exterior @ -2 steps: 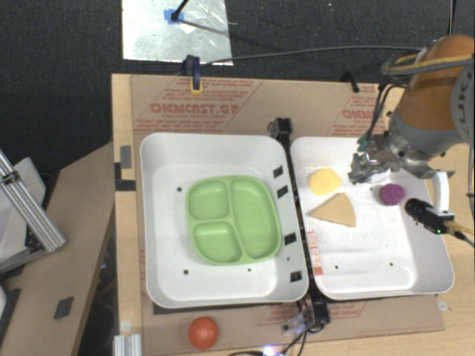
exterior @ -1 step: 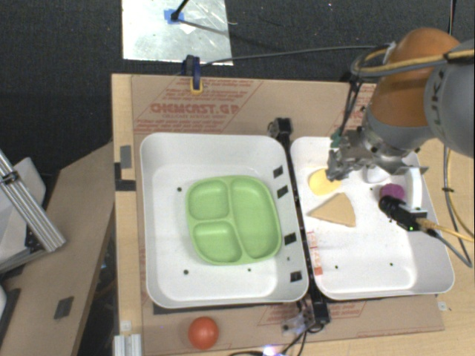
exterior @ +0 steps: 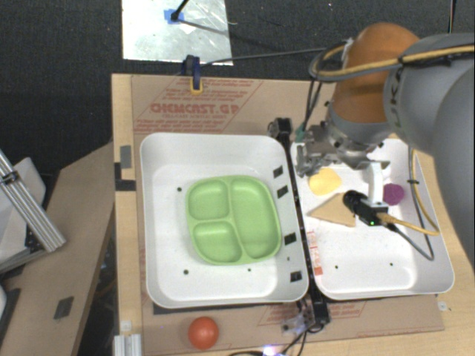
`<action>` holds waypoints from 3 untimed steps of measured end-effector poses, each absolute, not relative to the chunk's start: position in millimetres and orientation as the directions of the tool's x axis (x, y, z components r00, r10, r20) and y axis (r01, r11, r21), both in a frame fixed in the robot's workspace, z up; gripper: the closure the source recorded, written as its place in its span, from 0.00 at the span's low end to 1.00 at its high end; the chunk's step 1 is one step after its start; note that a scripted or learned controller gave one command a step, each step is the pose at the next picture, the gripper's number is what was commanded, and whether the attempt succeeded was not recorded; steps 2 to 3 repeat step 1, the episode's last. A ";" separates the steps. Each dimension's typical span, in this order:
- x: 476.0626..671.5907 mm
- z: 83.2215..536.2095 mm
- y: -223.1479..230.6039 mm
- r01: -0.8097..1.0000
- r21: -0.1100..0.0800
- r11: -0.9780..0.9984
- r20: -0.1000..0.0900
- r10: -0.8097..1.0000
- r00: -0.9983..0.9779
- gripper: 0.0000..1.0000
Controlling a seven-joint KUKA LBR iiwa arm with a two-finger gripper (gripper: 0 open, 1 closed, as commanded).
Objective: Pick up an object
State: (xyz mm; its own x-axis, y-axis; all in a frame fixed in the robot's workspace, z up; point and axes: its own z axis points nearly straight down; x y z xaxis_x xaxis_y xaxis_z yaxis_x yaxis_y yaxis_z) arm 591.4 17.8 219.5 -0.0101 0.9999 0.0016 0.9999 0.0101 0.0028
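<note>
- Camera view is looking down at a slant on two shallow white bins, and a green divided plate is lying flat in the middle of the left bin
- To the right of the plate, the right bin is sitting edge to edge with the left one
- The grey arm is reaching in from the right of the plate, with its orange band showing up and to the right of the plate
- The gripper is hanging over the upper left part of the right bin, just right of the plate's upper right corner; the wrist is covering it, so whether it is spread or pressed together cannot be told
- A rounded yellow object is lying in the right bin directly under the gripper, level with the plate's upper edge; whether the two are touching cannot be told
- A flat tan wedge is lying close below the yellow object, level with the plate's middle
- A small purple object is lying farther right of the plate than the wedge, apart from both other pieces
- An orange ball is resting on the bench below the plate, outside the left bin's lower rim
- A brown board with red lettering is lying under both bins and showing above the plate
</note>
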 end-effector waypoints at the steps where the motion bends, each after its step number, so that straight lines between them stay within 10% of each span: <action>1: 602.9 229.3 63.8 1.000 0.003 0.008 0.002 1.000 -0.008 1.00; 3: 602.9 229.3 63.8 1.000 0.003 0.008 0.002 1.000 -0.008 1.00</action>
